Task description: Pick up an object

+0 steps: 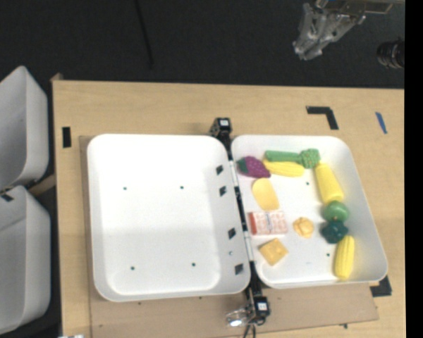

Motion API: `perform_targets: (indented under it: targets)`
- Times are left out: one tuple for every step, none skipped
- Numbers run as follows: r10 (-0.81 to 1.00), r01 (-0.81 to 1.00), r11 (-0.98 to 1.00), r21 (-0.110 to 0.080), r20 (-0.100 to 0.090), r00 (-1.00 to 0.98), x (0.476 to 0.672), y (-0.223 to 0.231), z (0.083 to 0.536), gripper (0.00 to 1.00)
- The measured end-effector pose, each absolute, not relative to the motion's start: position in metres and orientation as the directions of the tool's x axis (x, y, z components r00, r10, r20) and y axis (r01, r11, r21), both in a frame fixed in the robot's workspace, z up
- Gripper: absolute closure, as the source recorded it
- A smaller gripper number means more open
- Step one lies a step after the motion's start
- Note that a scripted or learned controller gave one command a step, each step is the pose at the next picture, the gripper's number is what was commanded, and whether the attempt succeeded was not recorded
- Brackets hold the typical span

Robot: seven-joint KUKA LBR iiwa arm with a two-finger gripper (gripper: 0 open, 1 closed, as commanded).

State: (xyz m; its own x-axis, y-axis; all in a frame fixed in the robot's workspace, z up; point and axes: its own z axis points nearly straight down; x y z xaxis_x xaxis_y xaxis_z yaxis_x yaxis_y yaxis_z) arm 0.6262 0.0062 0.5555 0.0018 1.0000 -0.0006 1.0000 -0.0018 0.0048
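A: From the overhead camera view, where is the claw (317, 37)?

B: Top right, above the dark area beyond the tabletop (162, 108), well apart from both bins. Whether it is open or closed, I cannot tell; it is blurred and pale against the black.

A: And something to pick?

B: The right bin (359, 174) holds all the toys. A yellow corn cob (328, 182) lies along its far-right side, another corn cob (344, 256) near the front corner, and a purple grape bunch (252, 165) sits by the inner wall. The left bin (155, 217) has nothing to offer.

A: Which would you choose?

B: I judge the front corn cob best: it lies apart from its neighbours. Come straight down over its middle, straddle it across the narrow width, and keep off the bin wall just beside it.
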Motion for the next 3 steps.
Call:
perform_targets:
  targets:
    - [1.000,1.000,-0.011,0.000,-0.006,0.011,0.630,-0.167,0.516,1.00]
    - [1.000,1.000,-0.002,0.008,-0.006,0.002,0.628,-0.230,0.557,1.00]
    - [1.000,1.000,0.004,0.005,-0.003,-0.004,0.629,-0.226,0.555,0.00]
